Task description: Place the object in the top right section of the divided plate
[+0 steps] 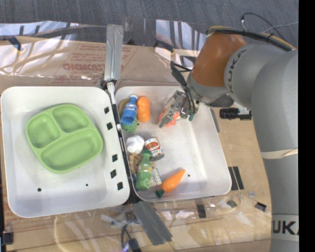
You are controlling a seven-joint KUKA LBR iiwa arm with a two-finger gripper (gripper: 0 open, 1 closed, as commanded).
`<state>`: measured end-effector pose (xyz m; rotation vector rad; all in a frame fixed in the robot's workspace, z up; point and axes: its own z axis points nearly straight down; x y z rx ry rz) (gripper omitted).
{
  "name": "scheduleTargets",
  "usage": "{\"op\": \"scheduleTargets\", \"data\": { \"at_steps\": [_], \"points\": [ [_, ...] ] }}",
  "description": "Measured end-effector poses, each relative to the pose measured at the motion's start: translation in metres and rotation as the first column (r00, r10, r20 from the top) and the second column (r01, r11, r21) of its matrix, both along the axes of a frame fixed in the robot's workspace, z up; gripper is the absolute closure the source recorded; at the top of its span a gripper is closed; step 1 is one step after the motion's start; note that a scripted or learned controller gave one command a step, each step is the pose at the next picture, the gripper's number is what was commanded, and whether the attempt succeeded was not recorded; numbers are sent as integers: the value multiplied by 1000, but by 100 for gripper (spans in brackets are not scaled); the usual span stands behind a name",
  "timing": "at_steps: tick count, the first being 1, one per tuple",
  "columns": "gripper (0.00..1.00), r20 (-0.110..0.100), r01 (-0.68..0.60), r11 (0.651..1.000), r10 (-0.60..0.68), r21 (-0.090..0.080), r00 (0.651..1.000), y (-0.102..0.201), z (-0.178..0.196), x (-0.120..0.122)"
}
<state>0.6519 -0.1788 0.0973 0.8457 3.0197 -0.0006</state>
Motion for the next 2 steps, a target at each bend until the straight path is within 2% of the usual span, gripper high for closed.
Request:
{"op": "scheduleTargets", "data": {
  "at_steps": [1, 2],
  "points": [
    [100, 5, -4, 1000, 4, -2, 1000, 0, 12, 1],
    [0, 5, -4, 1000, 4, -2, 1000, 0, 12, 1]
  ]
}}
